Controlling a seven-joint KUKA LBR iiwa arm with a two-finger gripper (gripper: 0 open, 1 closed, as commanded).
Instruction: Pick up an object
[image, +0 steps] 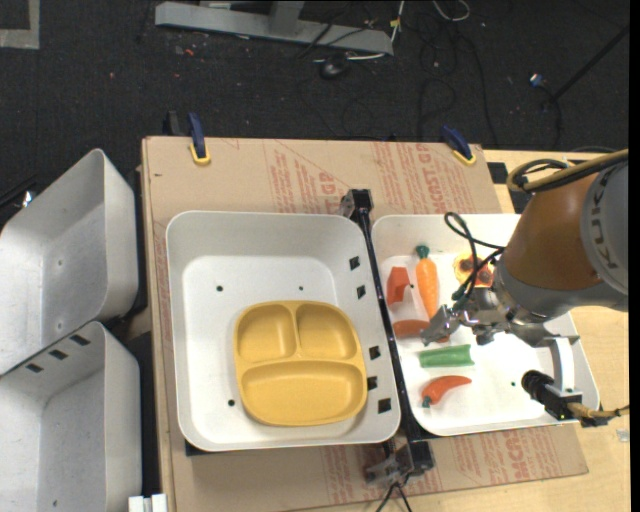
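Claw (447, 325), its grip state impossible to tell, is being held just above a green toy vegetable (445, 355) in the right bin (500, 400).

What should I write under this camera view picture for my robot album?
Robot gripper hovers over toy carrot, green pepper and red chili in the right bin; yellow divided plate sits left.

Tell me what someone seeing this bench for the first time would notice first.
Probably the yellow plastic divided plate, lying alone in the left white bin. Next, the bulky grey arm with its orange band reaching from the right over the right white bin, its pincer low among small toy foods: an orange carrot, a green stick-shaped piece and a red chilli pepper.
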